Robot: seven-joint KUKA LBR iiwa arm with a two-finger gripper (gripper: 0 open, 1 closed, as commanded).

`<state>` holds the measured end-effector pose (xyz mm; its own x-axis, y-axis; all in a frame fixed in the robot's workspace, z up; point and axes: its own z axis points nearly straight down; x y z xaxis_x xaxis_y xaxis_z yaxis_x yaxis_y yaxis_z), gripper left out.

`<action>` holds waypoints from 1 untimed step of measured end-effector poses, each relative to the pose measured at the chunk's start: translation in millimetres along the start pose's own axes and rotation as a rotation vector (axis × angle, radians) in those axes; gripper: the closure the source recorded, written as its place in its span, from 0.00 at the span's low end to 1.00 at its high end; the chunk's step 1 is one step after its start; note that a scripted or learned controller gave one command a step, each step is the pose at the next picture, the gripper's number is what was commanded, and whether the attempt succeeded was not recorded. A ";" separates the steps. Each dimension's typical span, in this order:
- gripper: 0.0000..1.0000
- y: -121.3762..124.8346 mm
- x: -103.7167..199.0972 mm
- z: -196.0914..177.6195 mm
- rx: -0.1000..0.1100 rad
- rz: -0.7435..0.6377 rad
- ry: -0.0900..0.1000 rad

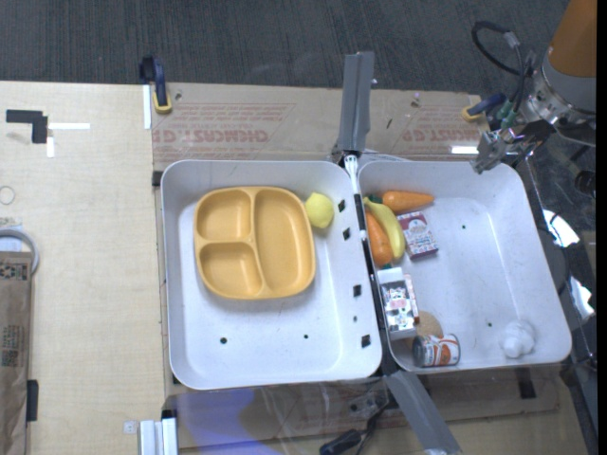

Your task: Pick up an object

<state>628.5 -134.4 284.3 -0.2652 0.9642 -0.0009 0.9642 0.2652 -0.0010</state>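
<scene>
The right bin (493, 254) holds an orange carrot (408, 199), a yellow banana (387, 226), a small red and white box (418, 234), a printed carton (398, 303), a red-labelled can (436, 350) lying on its side, and a white ball (517, 339). In the left bin (266, 339) a yellow ball (321, 210) rests against a yellow divided plate (254, 242). My gripper (495, 148) hangs over the back rim of the right bin near its far right corner, apart from all the objects, with nothing seen in it.
A grey post (357, 102) rises behind the divider between the bins. Cables (503, 41) loop beside the wrist at the upper right. The objects crowd the right bin's left side and front. A blue and yellow clamp (152, 79) sits on the bench behind the left bin.
</scene>
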 end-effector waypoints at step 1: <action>1.00 -12.5 42.8 -68.6 0.002 0.342 -0.001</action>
<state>605.2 -96.4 352.8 0.0734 0.9973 -0.0021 0.9973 -0.0734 -0.0022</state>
